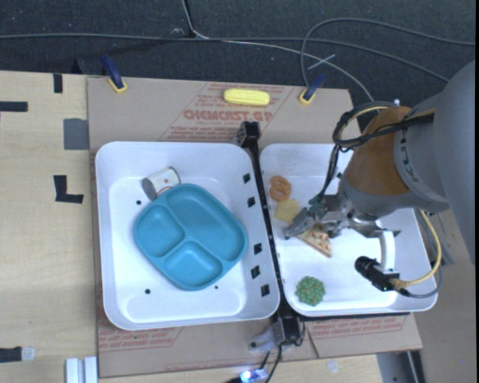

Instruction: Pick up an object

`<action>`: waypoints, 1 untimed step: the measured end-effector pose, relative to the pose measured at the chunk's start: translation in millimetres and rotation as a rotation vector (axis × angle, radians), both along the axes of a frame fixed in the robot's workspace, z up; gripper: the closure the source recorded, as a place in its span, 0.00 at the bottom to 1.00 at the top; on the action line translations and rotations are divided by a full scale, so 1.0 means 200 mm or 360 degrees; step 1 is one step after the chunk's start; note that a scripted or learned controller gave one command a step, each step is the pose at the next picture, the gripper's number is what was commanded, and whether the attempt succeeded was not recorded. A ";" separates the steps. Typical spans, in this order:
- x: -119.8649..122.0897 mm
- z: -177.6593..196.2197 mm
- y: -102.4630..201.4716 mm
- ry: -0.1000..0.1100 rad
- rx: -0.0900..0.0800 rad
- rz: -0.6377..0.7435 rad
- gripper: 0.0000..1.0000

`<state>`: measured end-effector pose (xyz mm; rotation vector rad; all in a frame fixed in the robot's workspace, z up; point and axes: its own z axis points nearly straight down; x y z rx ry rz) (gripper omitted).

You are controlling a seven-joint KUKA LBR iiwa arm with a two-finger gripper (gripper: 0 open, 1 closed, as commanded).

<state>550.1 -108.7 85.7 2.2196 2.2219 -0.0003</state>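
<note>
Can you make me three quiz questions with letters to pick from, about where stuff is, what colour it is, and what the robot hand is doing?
1. Where does the blue tray lie?
A. in the left bin
B. in the right bin
C. on the cardboard

2. What colour is the corn on the cardboard beyond the bins?
A. red
B. yellow
C. purple

3. What is the gripper doing?
A. raised high over the left bin
B. parked outside both bins
C. low in the right bin, by the pizza slice

Answers: 1 A, the tray sits in the left bin beside a small cup. 2 B, it is yellow. 3 C, it is down in the right bin, next to the pizza slice.
</note>
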 end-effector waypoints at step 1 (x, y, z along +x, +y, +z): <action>0.00 0.05 0.00 -0.0001 -0.0001 0.0001 1.00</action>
